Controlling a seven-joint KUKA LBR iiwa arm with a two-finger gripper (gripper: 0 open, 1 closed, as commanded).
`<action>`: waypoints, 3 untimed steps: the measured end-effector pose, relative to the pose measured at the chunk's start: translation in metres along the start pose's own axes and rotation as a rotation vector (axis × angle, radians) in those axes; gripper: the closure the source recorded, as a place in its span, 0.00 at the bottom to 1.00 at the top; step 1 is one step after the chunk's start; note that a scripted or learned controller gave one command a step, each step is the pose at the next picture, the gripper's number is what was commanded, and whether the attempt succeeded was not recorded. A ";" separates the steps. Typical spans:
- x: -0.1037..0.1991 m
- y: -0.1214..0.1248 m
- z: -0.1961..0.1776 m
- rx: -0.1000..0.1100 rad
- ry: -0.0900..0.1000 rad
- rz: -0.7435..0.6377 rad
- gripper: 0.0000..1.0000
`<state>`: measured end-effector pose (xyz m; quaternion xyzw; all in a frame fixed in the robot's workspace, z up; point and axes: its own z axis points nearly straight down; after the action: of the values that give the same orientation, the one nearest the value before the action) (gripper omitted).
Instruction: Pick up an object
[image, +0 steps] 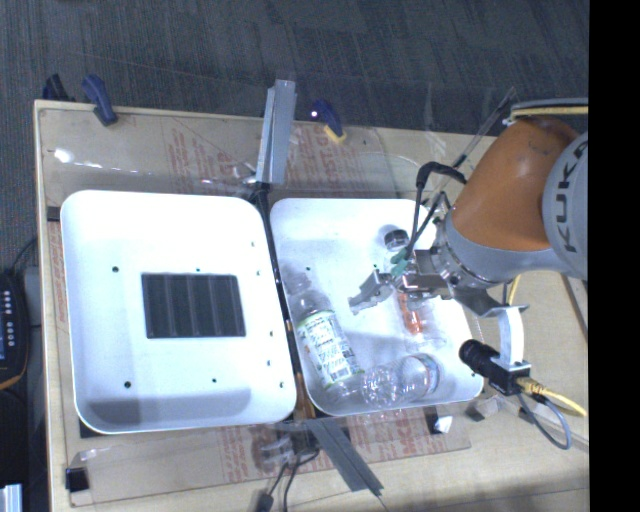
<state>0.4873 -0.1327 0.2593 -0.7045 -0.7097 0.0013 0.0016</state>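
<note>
Camera view: wooden bench (60, 300) bearing two white bins (100, 400) over dark carpet (300, 40).

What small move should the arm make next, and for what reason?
Probably lower the end effector straight down and a little toward the clear plastic bottle with the green-and-white label. It hangs over the right white bin, nothing is visibly between its fingers, and that bottle lies just below-left of it, the easiest object to reach.

On your surface (180, 150) you'll see blue clamps (98, 98) at the far edge, a grey bar (276, 130) standing between the bins, and a yellow cable (560, 400) at the right.
</note>
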 end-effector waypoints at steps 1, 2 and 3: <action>-0.068 0.050 0.072 0.000 -0.001 0.058 0.00; -0.074 0.059 0.105 0.001 0.001 -0.041 0.00; -0.060 0.092 0.123 -0.002 0.000 0.209 0.00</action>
<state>0.5791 -0.1918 0.1362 -0.7745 -0.6325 0.0008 0.0008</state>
